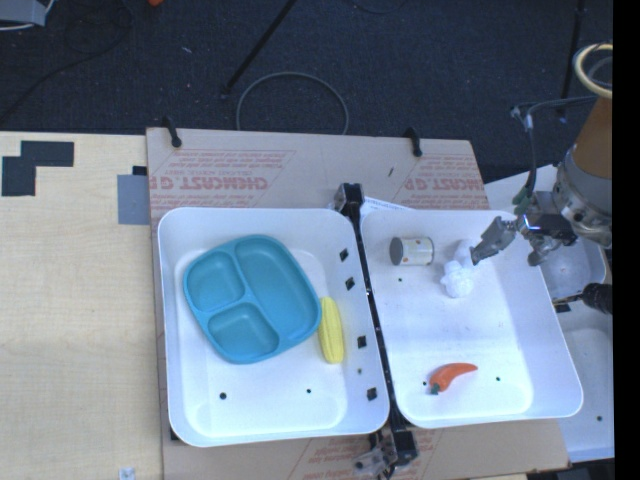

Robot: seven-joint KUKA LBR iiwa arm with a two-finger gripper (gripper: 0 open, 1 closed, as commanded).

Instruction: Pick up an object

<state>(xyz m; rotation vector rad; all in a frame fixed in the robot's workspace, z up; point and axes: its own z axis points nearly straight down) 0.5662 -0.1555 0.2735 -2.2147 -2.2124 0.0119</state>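
Note:
My gripper (pixel 511 249) hovers over the right bin's (pixel 545 363) far right side, open, with nothing between its fingers. Its left finger (pixel 488 241) ends just right of and above a small white crumpled object (pixel 458 280). A short grey cylinder (pixel 411 251) lies on its side further left in the same bin. Near that bin's front lies an orange pepper-like toy (pixel 452 375) with a green stem. In the left bin (pixel 250 408) a blue divided plate (pixel 250 296) rests with a yellow corn cob (pixel 331 329) along its right edge.
A black divider with clips (pixel 366 308) runs between the two bins. Both bins sit on a cardboard sheet (pixel 260 173). The wooden bench top (pixel 70 298) stretches to the left. Cables lie on the dark floor behind.

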